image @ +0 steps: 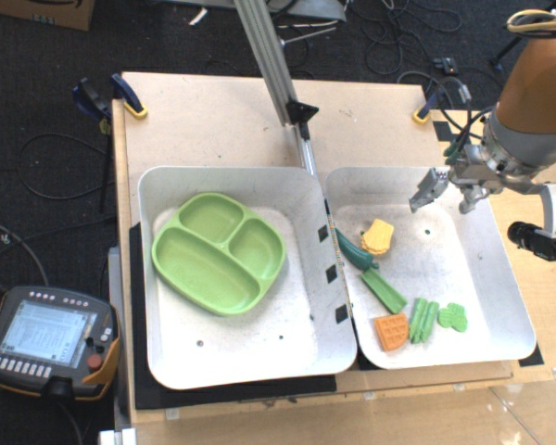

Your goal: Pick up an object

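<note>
In the right bin (500,276) lie several toy foods: a yellow piece (378,236), a long dark green piece (369,272), an orange square (392,331), a bundle of green beans (423,320) and a small green lump (454,318). My gripper (441,202) hangs over the back of this bin, up and to the right of the yellow piece. Its two fingers are spread open, with nothing between them. The orange-banded arm reaches in from the right.
The left bin (157,341) holds a green divided plate (220,251). A slanted metal pole (269,54) ends at the back between the bins. Clamps (128,98) sit at the bench's rear corners, and a teach pendant (46,341) lies at lower left.
</note>
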Robot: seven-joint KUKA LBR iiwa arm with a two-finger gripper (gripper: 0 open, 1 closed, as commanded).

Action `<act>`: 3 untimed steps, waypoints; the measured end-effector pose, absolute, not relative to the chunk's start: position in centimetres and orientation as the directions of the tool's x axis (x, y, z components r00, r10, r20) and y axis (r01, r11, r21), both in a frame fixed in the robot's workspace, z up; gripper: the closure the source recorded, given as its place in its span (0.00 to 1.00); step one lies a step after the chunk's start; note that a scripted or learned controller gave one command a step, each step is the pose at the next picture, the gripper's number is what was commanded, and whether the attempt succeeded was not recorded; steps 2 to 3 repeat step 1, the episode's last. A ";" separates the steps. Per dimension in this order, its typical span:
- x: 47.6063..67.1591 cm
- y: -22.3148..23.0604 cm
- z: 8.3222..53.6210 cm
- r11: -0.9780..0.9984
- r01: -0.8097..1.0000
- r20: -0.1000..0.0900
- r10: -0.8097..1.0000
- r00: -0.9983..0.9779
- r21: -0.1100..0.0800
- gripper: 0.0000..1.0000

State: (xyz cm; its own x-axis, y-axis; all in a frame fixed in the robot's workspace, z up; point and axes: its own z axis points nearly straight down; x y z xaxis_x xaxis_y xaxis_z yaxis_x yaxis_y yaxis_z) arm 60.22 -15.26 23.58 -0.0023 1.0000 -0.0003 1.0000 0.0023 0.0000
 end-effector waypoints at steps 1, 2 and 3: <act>67.5 -12.3 11.6 0.005 1.000 0.001 1.000 -0.005 -0.004 0.00; 67.5 -12.3 11.6 0.005 1.000 0.001 1.000 -0.005 -0.004 0.00; 67.5 -12.3 11.6 0.005 1.000 0.001 1.000 -0.005 -0.004 0.00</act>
